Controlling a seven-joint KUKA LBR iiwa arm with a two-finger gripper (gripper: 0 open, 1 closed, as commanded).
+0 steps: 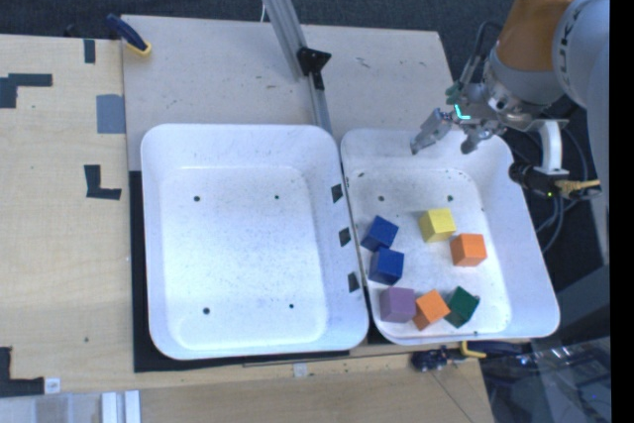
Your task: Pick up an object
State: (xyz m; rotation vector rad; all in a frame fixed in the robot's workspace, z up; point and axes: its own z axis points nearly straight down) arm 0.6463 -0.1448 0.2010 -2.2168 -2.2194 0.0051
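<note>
The hand (448,140) is hovering over the far rim of the right bin (525,253), its two fingers spreading apart with nothing between them. The arm (555,15), grey with an orange band, is reaching in from the right.

All the blocks are sitting in the near half of the right bin, well apart from the hand. A yellow block (437,224) is lying near the bin's middle, with an orange block (469,249) just beside it on the right. Two blue blocks (379,234) are resting close together toward the bin's left wall. Along the near edge, a purple block (398,303), a second orange block (431,309) and a dark green block (461,305) are crowding together in a row.

The left bin (158,213) is sitting beside it on the bench (59,213).
</note>
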